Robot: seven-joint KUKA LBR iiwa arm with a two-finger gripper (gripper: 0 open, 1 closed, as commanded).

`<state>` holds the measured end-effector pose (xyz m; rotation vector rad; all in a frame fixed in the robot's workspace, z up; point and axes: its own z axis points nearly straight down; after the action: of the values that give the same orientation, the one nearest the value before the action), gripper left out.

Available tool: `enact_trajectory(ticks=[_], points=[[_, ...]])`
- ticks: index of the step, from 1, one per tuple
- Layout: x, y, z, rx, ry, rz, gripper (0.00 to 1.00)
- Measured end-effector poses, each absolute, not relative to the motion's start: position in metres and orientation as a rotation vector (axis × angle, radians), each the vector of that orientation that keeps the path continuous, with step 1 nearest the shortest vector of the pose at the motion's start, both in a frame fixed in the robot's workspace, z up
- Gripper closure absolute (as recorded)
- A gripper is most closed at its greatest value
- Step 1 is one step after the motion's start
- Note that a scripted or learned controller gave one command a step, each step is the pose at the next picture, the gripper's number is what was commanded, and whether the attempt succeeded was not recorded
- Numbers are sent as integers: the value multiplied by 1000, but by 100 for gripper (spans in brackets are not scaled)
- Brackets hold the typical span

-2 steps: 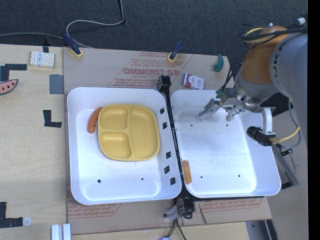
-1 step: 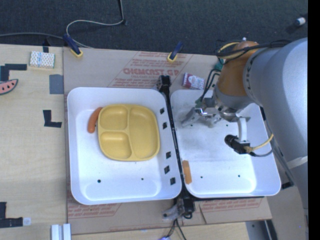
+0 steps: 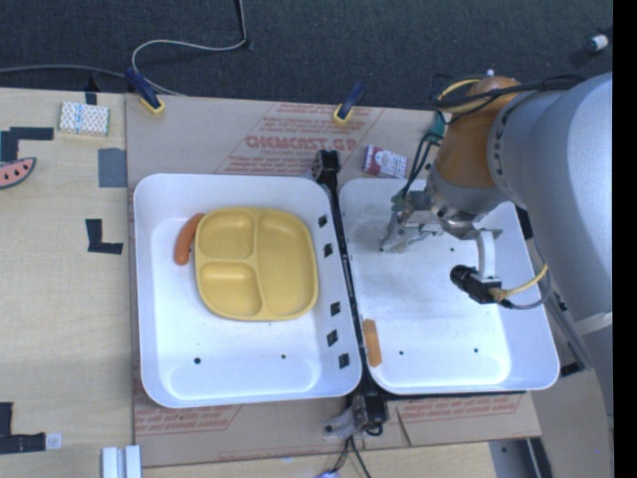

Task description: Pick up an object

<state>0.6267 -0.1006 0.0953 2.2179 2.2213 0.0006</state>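
Observation:
My gripper [image 3: 395, 239] hangs low over the upper left part of the right bin [image 3: 518, 366], on the end of the grey arm with its orange band. Nothing shows in it, and the bin floor right under it is bare. A small orange piece [image 3: 371, 342] lies in the same bin against the divider, well toward the front from the gripper. In the left bin [image 3: 169, 366] rests a yellow divided plate [image 3: 257, 263]. An orange sausage-shaped item [image 3: 184, 239] lies along the plate's left edge.
A small red and white packet [image 3: 383, 161] lies on the cardboard just behind the right bin. Two yellow clamps [image 3: 348, 110] hold the cardboard's far edge. A sponge [image 3: 84, 119] and a watermelon-slice toy [image 3: 16, 172] sit on the bench at far left.

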Motion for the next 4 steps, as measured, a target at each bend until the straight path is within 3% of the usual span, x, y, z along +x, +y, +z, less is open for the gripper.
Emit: enact_trajectory(ticks=[4], points=[[626, -99, 132, 2222, 2228, 2, 100]])
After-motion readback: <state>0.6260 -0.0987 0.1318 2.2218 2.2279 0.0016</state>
